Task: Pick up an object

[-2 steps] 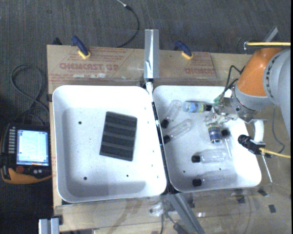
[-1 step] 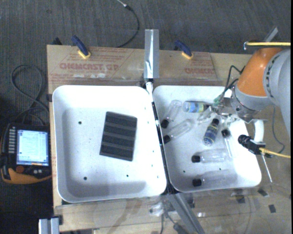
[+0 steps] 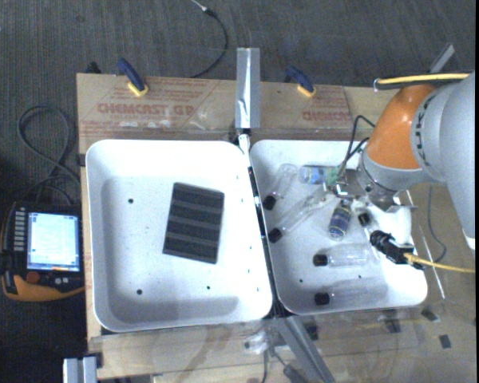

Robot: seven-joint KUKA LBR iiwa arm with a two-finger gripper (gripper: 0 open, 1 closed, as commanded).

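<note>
Several clear plastic bottles with black caps lie in the right bin (image 3: 399, 298). One bottle (image 3: 286, 180) lies near the bin's far left, and another (image 3: 305, 211) slants across the middle. A third bottle (image 3: 347, 256) lies toward the front. A bottle with a blue label (image 3: 313, 173) sits at the back. A small bluish bottle (image 3: 339, 220) lies just below my gripper (image 3: 347, 194), which hangs low over the bin's right half. A dark ribbed rectangular pad (image 3: 194, 222) lies flat in the left bin (image 3: 112, 294).
A loose black cap (image 3: 322, 298) rests near the right bin's front wall. The divider (image 3: 255, 206) between the bins runs down the middle. A yellow cable (image 3: 443, 266) trails from the wrist over the right rim. A handheld pendant (image 3: 52, 242) sits left of the bench.
</note>
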